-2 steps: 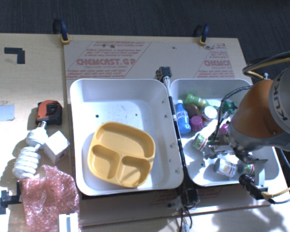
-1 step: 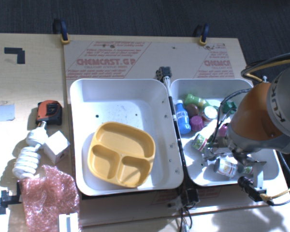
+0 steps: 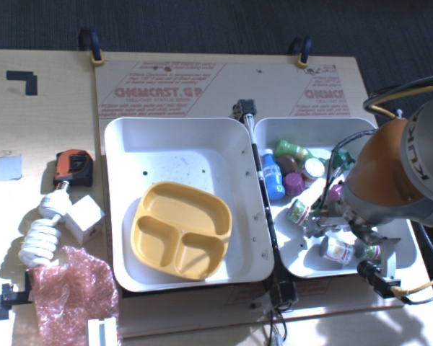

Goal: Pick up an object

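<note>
— So, where is the pincer (image 3: 330,225) sitting?
— Low in the right bin (image 3: 297,264), among the small bottles (image 3: 273,176). I cannot tell if it is gripping anything.
— And the yellow tray (image 3: 180,229)?
— Lying in the left bin (image 3: 173,132).

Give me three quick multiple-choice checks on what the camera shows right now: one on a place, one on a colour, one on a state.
1. Where does the divided tray lie?
A. In the left bin
B. In the right bin
C. On the bench beside the tape measure

2. What colour is that tray?
A. Blue
B. Yellow
C. Green

3. How does the arm stand?
A. Parked over the left bin
B. Lifted away beyond the bench
C. Reaching down into the right bin among the small items

Answers: 1 A, the divided tray rests on the floor of the left bin. 2 B, its whole surface is yellow. 3 C, the arm comes in from the right, with the gripper low among the bottles in the right bin.
</note>
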You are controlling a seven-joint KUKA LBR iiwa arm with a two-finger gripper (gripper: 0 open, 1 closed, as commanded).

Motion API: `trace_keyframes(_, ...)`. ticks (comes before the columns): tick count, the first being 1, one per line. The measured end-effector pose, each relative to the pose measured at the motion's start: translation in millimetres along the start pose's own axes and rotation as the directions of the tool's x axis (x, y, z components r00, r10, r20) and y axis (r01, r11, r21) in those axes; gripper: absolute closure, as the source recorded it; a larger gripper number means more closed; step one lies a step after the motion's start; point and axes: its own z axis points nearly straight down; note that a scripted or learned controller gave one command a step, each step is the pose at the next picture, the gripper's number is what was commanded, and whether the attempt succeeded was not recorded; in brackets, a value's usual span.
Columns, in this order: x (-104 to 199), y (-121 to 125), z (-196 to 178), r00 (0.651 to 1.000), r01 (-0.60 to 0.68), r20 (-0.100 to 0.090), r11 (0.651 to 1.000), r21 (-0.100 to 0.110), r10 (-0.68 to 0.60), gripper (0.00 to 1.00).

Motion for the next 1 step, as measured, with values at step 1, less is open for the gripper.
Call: trace_keyframes(1,0.0,0.0,0.0,1.000,0.000,0.000,1.000,0.000,0.000,0.00)
